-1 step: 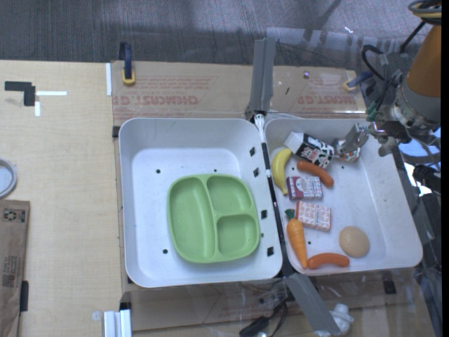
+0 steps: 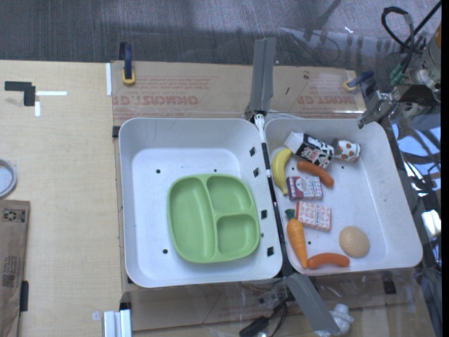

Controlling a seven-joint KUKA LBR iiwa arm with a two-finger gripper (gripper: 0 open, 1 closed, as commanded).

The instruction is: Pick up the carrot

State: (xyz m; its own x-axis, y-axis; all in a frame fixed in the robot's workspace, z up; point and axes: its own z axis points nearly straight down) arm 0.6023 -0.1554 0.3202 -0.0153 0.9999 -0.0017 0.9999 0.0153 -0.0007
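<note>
Worktop [image 2: 56,160]: pale wood, bore two shallow white bins side by side, a strip of brown printed cardboard behind them.
Room: dark grey floor beyond the far edge; black cables looped at the upper right.
Left bin [image 2: 140,188]: carried a green divided plate [image 2: 214,217], three compartments.
Right bin [image 2: 382,209]: landmark for the small goods; all lay inside it.
Carrot [image 2: 296,241]: lay against the right bin's left wall, near its front corner, leafy end pointing away from the front, untouched.
Neighbours: red-and-white box [image 2: 313,217] just beside the carrot's top; sausage [image 2: 327,260] at the carrot's tip along the front wall; egg [image 2: 354,242] right of the box.
Further in: banana [image 2: 280,168] by the left wall, second box [image 2: 305,187], second sausage [image 2: 314,173], black-and-white carton [image 2: 311,149], spotted cup [image 2: 346,149] toward the back wall.
Gripper [image 2: 382,107]: hovered over the right bin's back right corner, well apart from the carrot, nothing seen in it.
Fingers: blurred against clutter, spread could not be told.
Cut off: arm at the frame's right side; tape roll [image 2: 5,180] and brown bag [image 2: 12,262] at the left.
</note>
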